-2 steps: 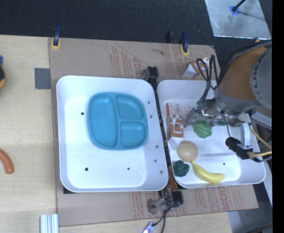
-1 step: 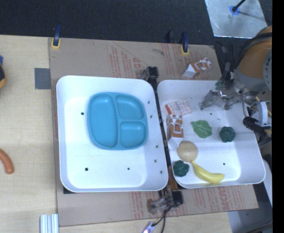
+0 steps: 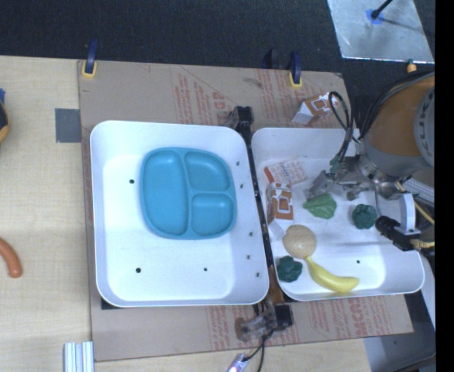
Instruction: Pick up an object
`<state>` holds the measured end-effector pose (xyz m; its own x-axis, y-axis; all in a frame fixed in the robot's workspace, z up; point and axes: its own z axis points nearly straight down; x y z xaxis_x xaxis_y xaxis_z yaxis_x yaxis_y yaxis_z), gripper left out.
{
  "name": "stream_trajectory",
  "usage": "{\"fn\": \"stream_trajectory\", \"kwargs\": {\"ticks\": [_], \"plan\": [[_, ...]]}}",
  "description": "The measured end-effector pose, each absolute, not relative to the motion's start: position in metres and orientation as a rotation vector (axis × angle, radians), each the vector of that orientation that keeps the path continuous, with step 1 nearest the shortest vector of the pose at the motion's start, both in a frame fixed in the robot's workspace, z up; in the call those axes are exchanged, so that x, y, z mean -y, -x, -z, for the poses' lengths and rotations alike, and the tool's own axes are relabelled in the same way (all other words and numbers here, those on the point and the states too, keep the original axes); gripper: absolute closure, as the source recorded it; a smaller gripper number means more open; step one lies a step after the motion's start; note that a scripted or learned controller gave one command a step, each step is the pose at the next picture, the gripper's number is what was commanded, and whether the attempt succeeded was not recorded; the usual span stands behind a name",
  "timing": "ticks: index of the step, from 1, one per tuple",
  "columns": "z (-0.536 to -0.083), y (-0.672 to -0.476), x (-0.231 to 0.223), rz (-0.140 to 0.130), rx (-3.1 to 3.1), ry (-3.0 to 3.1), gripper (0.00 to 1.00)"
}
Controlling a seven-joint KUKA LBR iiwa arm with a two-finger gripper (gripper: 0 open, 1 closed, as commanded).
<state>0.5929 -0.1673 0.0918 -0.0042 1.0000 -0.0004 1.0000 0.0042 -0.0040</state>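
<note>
My gripper [image 3: 337, 188] hangs over the back of the right bin [image 3: 382, 281], open, with nothing between its fingers. A light green lump [image 3: 320, 206] lies just in front of its left finger [image 3: 320, 184], close to it. A dark green piece [image 3: 364, 216] lies in front of the right finger. Further forward are a beige ball [image 3: 299, 239], a yellow banana [image 3: 332, 278] and another dark green piece [image 3: 290, 268]. An orange and white packet [image 3: 280, 201] lies by the bin's left wall.
The left bin [image 3: 111, 208] holds a blue divided plate [image 3: 188, 192]. A sausage [image 3: 4, 255] lies on the bench at the far left. A small carton [image 3: 314, 108] sits behind the right bin. The arm's grey and orange body [image 3: 401, 130] covers the right bin's far right corner.
</note>
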Motion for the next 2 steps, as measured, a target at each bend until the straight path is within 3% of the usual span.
{"fn": "stream_trajectory", "kwargs": {"ticks": [1, 2], "plan": [[-0.092, -0.656, 0.212, -0.002, 2.225, 2.215, 0.00], [-0.093, -0.596, 0.102, -0.009, 2.228, 2.222, 0.00]]}}
